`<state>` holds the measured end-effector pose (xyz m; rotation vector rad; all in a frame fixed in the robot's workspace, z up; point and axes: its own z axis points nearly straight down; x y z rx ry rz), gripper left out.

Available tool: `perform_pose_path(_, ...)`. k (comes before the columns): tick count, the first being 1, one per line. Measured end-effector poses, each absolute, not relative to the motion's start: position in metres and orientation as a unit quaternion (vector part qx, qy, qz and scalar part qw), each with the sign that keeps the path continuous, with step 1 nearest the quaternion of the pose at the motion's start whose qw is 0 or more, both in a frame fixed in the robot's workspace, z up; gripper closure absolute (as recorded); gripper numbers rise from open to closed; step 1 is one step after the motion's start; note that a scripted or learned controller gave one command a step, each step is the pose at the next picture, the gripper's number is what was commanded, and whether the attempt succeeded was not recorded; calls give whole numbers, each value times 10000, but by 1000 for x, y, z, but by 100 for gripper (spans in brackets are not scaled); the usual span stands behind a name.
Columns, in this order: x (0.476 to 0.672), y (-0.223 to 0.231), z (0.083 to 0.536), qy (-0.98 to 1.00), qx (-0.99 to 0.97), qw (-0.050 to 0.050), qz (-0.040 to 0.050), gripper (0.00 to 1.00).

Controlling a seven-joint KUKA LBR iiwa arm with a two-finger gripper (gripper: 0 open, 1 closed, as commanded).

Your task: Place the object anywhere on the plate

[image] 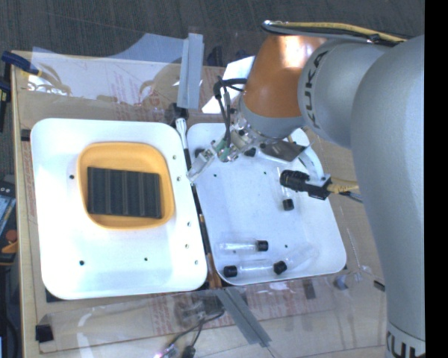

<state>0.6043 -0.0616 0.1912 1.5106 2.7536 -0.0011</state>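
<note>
The grey arm (373, 125) bears the letters "KUKA" beside its orange band (280, 73). Its hand (222, 151) hangs over the upper left corner of the right bin (325, 256); whether it is open or closed cannot be told. Below the hand in that bin lie two clear tubes (243, 256) with black caps, and to its right a black marker (305, 183). Left of the hand, the left bin (52, 259) holds a yellow plate (127, 157) carrying a dark ribbed block (125, 191).

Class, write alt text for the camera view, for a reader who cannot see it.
A grey KUKA arm reaches from the right over the right white bin, which holds clear tubes with black caps and a black marker. The left bin holds a yellow plate with a dark ridged centre.
</note>
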Motion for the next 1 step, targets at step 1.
perform_pose_path(1, 610, 20, 195, 8854, 4649, 2, -5, 0)
